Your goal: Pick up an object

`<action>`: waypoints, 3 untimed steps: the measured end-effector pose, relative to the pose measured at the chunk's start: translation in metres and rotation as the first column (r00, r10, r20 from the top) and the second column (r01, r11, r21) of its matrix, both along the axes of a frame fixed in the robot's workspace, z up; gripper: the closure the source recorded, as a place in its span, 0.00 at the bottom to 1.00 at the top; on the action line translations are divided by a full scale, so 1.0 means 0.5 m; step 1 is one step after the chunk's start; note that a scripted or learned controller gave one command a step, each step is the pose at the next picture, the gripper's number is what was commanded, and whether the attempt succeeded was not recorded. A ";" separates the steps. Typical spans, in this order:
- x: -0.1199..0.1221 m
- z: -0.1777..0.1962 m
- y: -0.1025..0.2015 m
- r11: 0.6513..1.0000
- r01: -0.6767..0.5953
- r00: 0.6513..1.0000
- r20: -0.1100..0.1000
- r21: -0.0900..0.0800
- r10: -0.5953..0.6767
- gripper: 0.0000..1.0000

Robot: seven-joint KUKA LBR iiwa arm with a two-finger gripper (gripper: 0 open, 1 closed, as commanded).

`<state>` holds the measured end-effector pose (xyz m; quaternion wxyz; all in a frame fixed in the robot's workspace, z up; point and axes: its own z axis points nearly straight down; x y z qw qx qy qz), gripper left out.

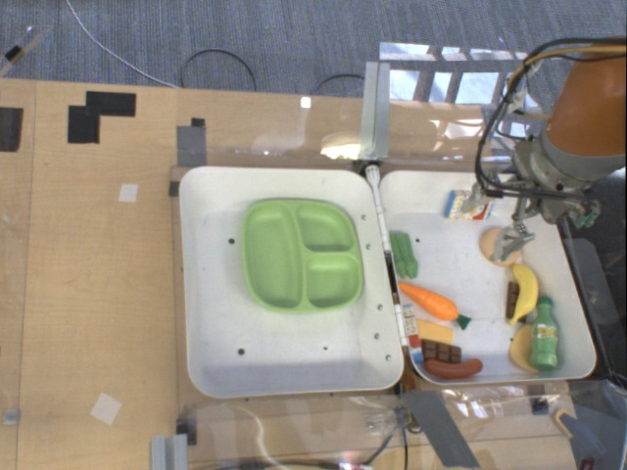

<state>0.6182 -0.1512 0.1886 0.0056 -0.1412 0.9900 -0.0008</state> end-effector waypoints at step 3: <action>-0.076 -0.167 -0.107 1.000 0.000 1.000 0.023 -0.005 0.000 1.00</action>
